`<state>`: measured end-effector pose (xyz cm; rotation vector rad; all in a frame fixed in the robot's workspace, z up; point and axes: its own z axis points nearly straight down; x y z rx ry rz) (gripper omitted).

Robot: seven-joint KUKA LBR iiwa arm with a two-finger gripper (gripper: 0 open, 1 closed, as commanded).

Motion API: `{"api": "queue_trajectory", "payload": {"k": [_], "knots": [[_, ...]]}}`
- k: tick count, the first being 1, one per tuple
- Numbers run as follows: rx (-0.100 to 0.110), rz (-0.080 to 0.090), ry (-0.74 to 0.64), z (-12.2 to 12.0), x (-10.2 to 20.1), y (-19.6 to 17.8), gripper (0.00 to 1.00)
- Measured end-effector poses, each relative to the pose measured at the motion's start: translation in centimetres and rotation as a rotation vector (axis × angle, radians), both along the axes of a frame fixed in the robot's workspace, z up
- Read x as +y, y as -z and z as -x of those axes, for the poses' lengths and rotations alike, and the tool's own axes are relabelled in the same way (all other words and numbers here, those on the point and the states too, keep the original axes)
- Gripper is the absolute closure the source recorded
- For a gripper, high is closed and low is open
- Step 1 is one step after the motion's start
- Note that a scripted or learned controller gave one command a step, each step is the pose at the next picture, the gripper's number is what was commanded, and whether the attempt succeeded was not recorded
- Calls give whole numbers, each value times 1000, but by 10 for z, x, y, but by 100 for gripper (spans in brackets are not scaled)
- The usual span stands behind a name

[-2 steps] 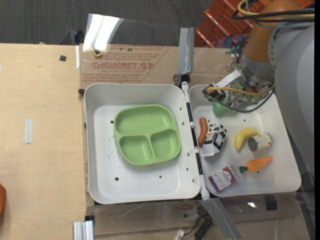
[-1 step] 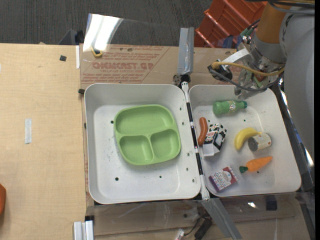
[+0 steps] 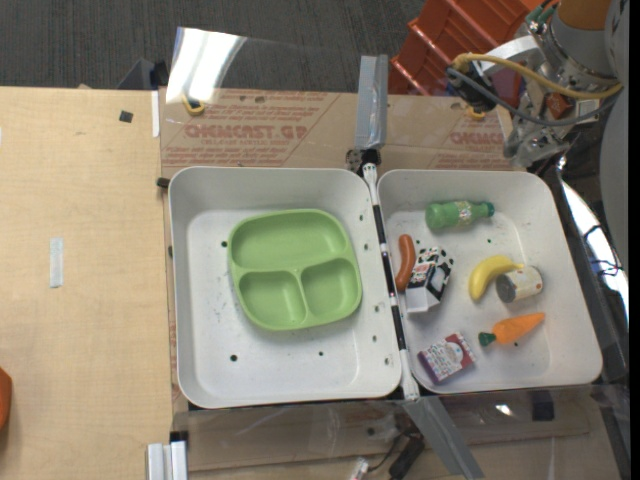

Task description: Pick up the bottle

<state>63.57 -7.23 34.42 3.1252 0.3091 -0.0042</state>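
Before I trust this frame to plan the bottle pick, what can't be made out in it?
- End effector: camera view, a tangle of cables and brackets hides its fingers.
- Arm: cut off by the top and right edges.
- Bottle label: too small to read.
- Grey cylinder: the banana lies against it; contents unclear.
- Orange thing: cut off by the left edge.

The green bottle [image 3: 458, 214] lies on its side near the right bin's [image 3: 570, 218] far wall, cap pointing right.
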Motion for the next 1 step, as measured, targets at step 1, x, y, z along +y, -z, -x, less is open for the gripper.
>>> {"api": "queue_trajectory", "payload": {"k": [1], "knots": [[4, 0, -4, 63, -14, 115, 100]]}}
